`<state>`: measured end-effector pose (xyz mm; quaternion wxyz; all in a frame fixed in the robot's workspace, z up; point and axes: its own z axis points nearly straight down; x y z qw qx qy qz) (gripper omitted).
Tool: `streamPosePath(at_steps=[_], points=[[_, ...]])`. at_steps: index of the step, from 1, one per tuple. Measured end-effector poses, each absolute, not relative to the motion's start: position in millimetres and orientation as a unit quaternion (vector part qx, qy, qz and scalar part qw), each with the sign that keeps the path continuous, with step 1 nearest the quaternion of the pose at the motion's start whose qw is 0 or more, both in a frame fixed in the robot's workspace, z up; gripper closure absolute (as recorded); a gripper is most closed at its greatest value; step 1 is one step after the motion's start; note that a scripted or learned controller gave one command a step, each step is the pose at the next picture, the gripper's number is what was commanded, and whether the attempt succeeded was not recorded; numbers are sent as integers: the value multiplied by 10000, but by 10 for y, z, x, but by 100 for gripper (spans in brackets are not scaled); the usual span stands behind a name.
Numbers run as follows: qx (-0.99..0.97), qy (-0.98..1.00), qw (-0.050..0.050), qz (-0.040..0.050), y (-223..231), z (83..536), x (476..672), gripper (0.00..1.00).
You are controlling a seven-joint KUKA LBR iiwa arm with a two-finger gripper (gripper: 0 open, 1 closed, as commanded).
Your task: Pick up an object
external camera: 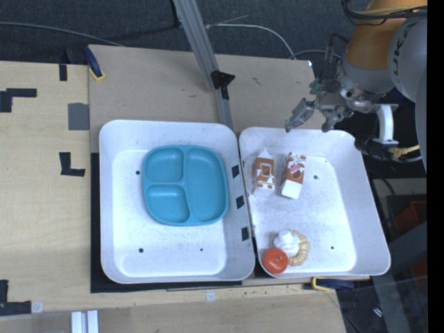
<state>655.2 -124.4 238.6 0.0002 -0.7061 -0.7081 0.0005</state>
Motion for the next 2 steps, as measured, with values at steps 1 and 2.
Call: streamPosePath(at_steps=[1, 2], points=[[-7061, -7081, 1, 7, -1245, 2386, 6552, 0], [-7063, -7079, 16, 21, -1228, 1950, 6534, 0]])
